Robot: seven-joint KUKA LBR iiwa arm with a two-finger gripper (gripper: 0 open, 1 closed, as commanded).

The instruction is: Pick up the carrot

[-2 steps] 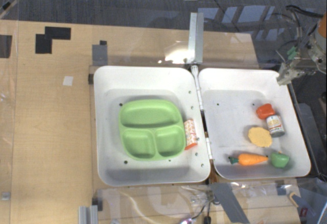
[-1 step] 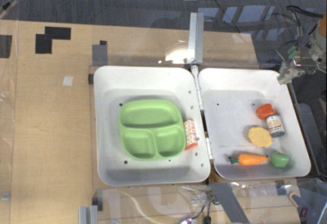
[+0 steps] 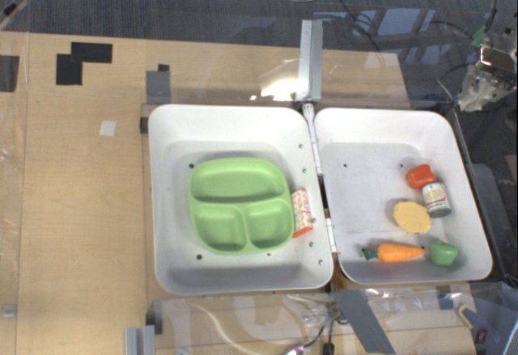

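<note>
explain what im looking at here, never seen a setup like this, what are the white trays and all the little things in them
This is one picture from a camera fixed above a workbench, looking down at a slant. A robot arm works here, reaching in from the right. Two shallow white bins sit side by side. The left bin holds a green divided plate and a small packet beside it. The right bin holds toy food: the carrot near the front edge, a green piece at its tip, a yellow round piece, a small jar and a red piece. The robot's job is to pick up the carrot, which lies untouched.
</note>
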